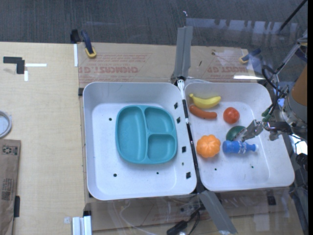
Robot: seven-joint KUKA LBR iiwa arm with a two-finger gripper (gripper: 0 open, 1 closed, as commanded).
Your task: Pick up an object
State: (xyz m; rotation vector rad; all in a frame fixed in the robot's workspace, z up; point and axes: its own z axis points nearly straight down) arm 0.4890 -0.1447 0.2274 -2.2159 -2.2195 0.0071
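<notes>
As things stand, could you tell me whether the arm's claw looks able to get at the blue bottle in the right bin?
Probably yes. The claw hangs just above the blue bottle, which lies on its side with nothing on top of it. A dark green object crowds it from behind, and the orange lies close beside it.

A roll of tape (3,125) lies left of the bench's cardboard sheet (122,62).

— What lies in the left bin (93,146)?
— A divided tray (145,133), at its middle.
— And the right bin (274,175)?
— Banana (205,101) at the back, sausage (202,113) just before it, tomato (231,115) to their right.
</notes>
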